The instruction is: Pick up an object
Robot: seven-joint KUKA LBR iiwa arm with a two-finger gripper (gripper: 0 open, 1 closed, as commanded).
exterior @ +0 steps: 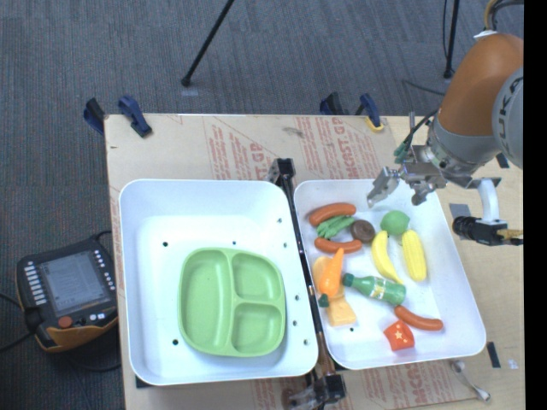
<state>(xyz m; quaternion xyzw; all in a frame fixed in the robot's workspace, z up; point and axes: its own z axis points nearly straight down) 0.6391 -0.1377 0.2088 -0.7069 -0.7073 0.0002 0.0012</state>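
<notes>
Over a cardboard-topped worktop we see the grey arm with its orange band reach in from the right, its pincer hanging above the far edge of the right bin. The two fingers stand spread apart, and we see nothing between them.

The right bin is crowded with toy food. A green lime sits closest below the pincer, with a yellow corn cob and a banana just beside it. Toward the bin's left wall we find two sausages, green leaves between them, and a brown round piece. A small green bottle lies on its side mid-bin, next to an orange pepper and a wedge of cheese. A third sausage and a red piece lie nearest the camera.

In the left bin rests a green divided plate. A teach pendant lies on the carpet to the worktop's left.
</notes>
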